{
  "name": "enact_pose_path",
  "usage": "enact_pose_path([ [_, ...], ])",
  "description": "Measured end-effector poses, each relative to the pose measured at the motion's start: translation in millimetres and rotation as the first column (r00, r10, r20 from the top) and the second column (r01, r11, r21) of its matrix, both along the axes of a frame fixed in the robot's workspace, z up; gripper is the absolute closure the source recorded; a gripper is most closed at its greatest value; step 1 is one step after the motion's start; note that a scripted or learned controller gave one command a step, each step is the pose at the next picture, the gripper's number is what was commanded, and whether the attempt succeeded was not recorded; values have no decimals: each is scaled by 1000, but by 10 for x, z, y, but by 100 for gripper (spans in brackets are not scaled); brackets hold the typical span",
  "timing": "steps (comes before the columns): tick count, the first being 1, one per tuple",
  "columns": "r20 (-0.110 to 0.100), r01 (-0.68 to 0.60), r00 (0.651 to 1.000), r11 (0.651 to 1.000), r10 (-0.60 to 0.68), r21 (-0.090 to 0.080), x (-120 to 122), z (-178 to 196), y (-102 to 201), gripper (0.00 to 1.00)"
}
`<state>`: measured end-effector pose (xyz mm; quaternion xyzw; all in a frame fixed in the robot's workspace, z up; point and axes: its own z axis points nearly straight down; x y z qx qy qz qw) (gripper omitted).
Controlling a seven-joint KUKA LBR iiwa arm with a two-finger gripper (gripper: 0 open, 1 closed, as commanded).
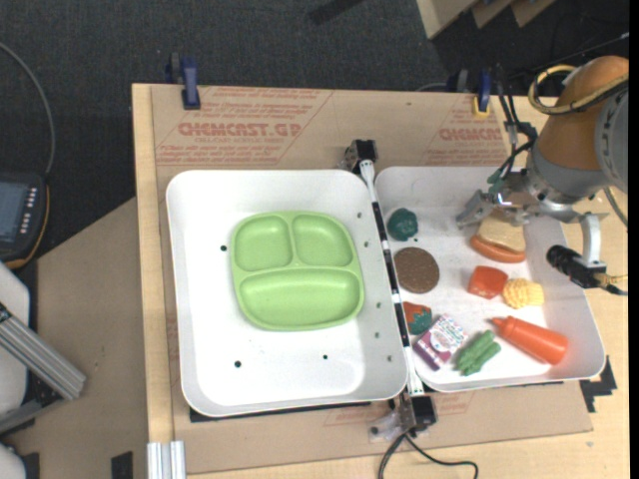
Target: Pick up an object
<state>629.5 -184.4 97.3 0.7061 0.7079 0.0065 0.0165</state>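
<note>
My gripper [497, 208] hangs over the far part of the right bin [591, 317], its fingers spread open just above a toy sandwich [498, 242]. Nothing sits between the fingers. In front of the sandwich lie a red piece [486, 281] and a yellow corn piece [523, 292]. An orange carrot-like toy [531, 338], green beans [476, 352] and a purple packet [440, 338] lie at the bin's near end. A brown disc [416, 268] and a teal toy [402, 224] rest by the bin's left wall.
The left bin [200, 297] holds a green divided plate [297, 270]. A small red and teal piece [416, 318] lies by the divider between the bins. Blue clamps [186, 80] grip the bench's far edge.
</note>
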Motion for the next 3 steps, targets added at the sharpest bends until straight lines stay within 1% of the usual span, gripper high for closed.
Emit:
enact_pose_path([
  [1,2,1,1000,1000,-1,-2,-188,1,116,0],
  [2,-13,2,1000,1000,-2,6,-629,36,478,0],
  [3,-17,3,1000,1000,-3,9,-1022,-80,461,0],
])
